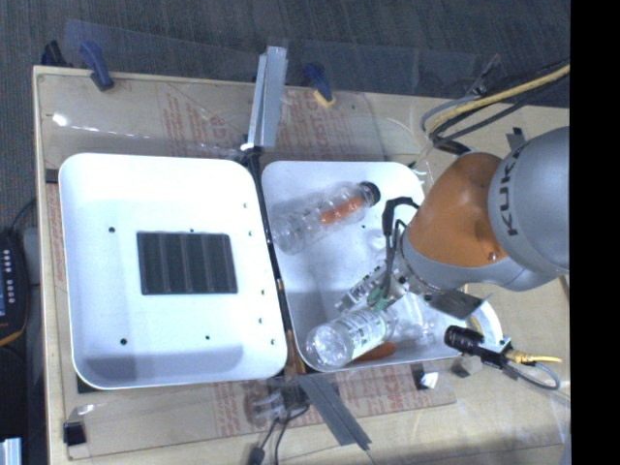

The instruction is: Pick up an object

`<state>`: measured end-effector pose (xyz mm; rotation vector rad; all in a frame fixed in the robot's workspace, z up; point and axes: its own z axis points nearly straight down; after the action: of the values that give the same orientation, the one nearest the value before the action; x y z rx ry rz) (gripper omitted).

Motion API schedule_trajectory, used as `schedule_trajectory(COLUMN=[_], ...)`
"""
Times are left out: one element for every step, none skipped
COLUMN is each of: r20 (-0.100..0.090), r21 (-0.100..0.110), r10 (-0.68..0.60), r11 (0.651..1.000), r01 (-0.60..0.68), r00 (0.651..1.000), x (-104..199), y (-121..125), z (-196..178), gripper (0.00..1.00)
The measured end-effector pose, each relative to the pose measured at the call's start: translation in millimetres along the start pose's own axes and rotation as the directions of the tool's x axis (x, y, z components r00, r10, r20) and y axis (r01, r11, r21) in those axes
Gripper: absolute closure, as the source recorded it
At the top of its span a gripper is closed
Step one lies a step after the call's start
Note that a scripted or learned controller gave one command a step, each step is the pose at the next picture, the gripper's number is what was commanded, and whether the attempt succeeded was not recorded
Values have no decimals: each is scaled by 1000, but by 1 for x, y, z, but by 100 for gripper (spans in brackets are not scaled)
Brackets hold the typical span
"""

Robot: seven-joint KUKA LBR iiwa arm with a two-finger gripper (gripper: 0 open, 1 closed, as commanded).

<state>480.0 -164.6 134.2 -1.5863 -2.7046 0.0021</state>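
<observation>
Two clear plastic bottles lie in the right bin (291, 177). One bottle (320, 216), with a black cap and orange contents, lies across the bin's far part. The other bottle (349, 335) lies on its side near the front rim, with something orange beneath it. My gripper (373, 291) reaches down from the right, just above and behind the near bottle, its tip among clear plastic. The grey arm with its orange band (455, 226) covers the bin's right side.
The left bin (97, 192) holds a dark ribbed rectangular pad (187, 263) at its middle. A metal bar (264, 100) stands between the bins at the back. Blue clamps (95, 64) sit on the bench's far edge. Cables (494, 95) trail at the upper right.
</observation>
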Motion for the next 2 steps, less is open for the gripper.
schedule_trajectory(r20=[3,2], r21=[-3,-3], r10=[235,235], r11=[972,972], r01=[-235,-235], r00=[972,972], x=[-48,-48], y=[87,87], z=[-14,-14], gripper=[100,0])
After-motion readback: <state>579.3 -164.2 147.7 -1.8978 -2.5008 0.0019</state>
